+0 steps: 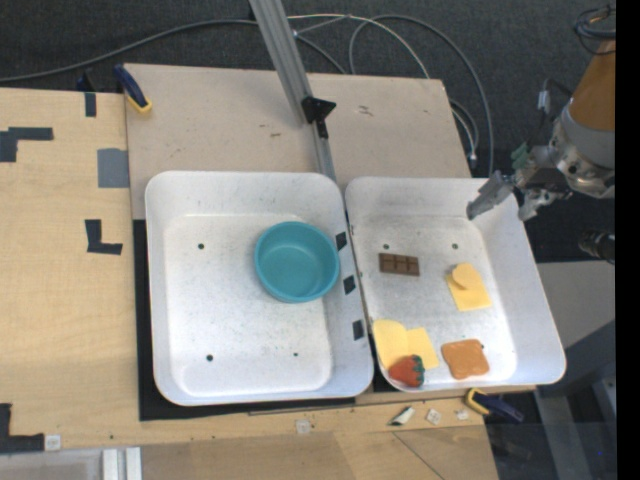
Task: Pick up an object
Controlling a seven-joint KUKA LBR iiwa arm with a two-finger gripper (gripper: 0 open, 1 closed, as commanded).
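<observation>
In the left bin (180, 298) a teal bowl (296, 260) stands upright near the right wall. The right bin (420, 213) holds a brown chocolate bar (399, 264), a yellow cheese wedge (468, 287), a flat yellow slice (402, 341), a red strawberry (406, 371) and an orange-brown cracker (465, 358). My gripper (506, 204) hangs over the right bin's far right rim, above and to the right of the cheese wedge. It is open, with nothing between its fingers.
A slanted metal pole (285, 58) rises behind the bins, ending at a black clamp (318, 110). Cables (430, 43) loop across the dark floor behind. Blue-and-yellow clips sit at the board's far left corner (133, 88) and by the right bin's near edge (487, 403).
</observation>
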